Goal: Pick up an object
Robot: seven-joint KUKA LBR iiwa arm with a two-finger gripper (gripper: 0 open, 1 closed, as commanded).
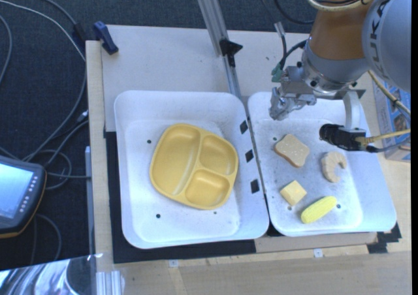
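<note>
In the right bin [366, 218] lie a slice of toast [292, 150], a bitten tan cookie [332, 166], a yellow cheese cube [293, 192] and a yellow corn cob [318, 209]. My gripper [282, 109] hangs over the bin's far left part, above and a little behind the toast, with nothing visible between its fingers. The grey arm with its orange band reaches in from the upper right.
The left bin [130, 222] holds a yellow divided plate [193, 165]. A metal pole [212, 16] rises slantwise behind the bins. A blue clamp [105, 36] sits at the bench's far left corner. Cables and a tablet [16, 196] lie on the floor to the left.
</note>
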